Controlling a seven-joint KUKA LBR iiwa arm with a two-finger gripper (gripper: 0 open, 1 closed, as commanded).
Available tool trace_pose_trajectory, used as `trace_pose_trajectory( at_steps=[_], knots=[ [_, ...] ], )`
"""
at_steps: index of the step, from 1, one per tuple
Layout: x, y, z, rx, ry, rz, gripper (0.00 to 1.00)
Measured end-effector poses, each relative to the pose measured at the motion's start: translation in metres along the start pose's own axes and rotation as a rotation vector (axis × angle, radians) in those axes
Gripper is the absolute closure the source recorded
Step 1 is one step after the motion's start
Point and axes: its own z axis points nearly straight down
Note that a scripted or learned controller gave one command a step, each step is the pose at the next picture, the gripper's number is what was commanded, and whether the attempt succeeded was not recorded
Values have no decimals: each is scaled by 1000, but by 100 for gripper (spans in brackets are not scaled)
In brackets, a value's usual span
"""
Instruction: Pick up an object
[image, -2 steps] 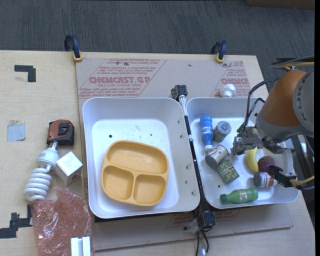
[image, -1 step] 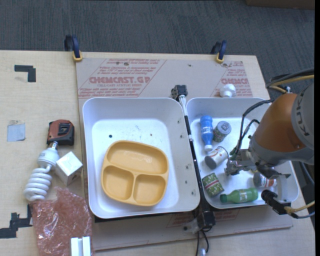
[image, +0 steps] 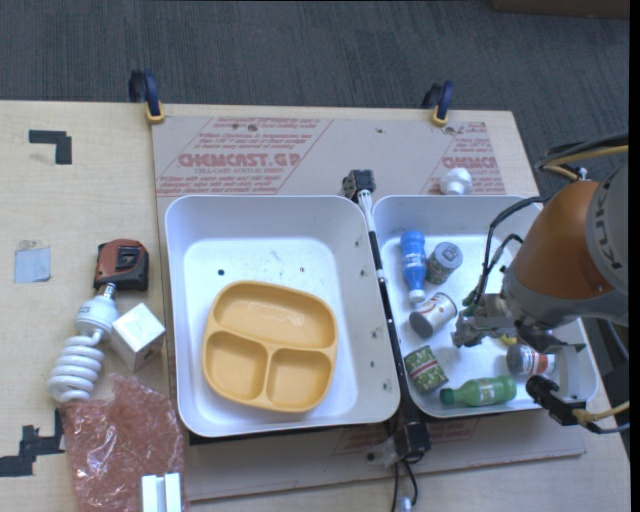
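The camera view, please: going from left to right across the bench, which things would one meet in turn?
Spiral light bulb → yellow divided tray in the left bin → blue bottle → green bottle in the right bin → gripper → the arm's orange band.

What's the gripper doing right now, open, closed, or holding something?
Gripper: low in the right bin among the small items; open or closed cannot be told, and nothing is seen held.
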Motion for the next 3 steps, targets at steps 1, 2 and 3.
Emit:
trace_pose_trajectory(
  at_steps=[1, 2, 3],
  knots=[
    [0, 0, 0, 0, 0, 0, 0],
    [0, 1, -10, -2, 0, 1, 100],
    [-1, 1, -10, -2, -1, 1, 0]
  ],
)
